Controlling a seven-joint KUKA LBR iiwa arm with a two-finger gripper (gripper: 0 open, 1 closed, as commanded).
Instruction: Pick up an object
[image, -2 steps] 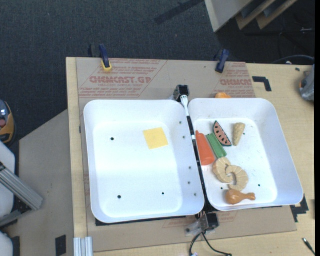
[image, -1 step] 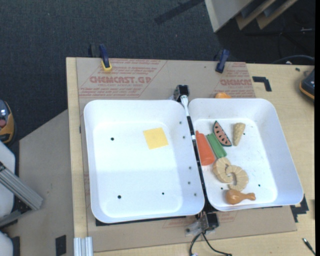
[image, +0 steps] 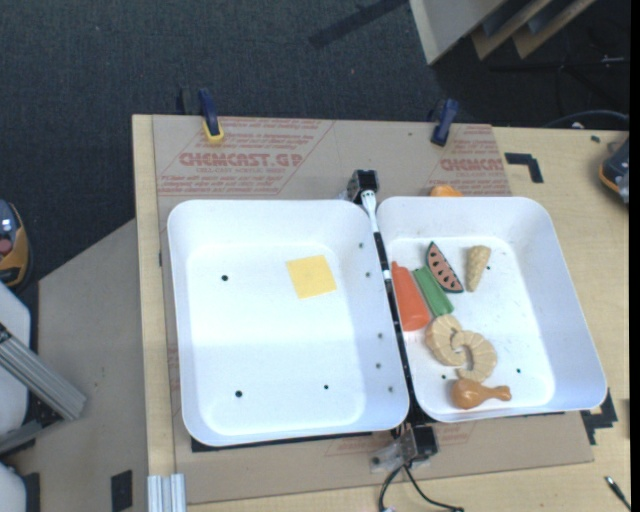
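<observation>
Toys such as the carrot (image: 408, 297) and drumstick (image: 478, 393) huddle at the left of the right bin (image: 530, 300), leaving little room to grasp. The yellow square (image: 311, 276) lies alone in the left bin (image: 260, 350), probably the easier pick. I cannot tell the state of the gripper's jaws

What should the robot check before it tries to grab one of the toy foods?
1. Toys to pick from: ok. The right bin holds a watermelon slice, an orange carrot, a green stick, a cone, a pretzel and a drumstick.
2. Easy target standing alone: ok. The yellow square lies by itself in the left bin.
3. Crowding: not ok. Carrot and green stick lie side by side, touching.
4. Room near walls: not ok. The carrot hugs the divider edge.
5. Whether the flat square can be gripped: cannot tell.
</observation>
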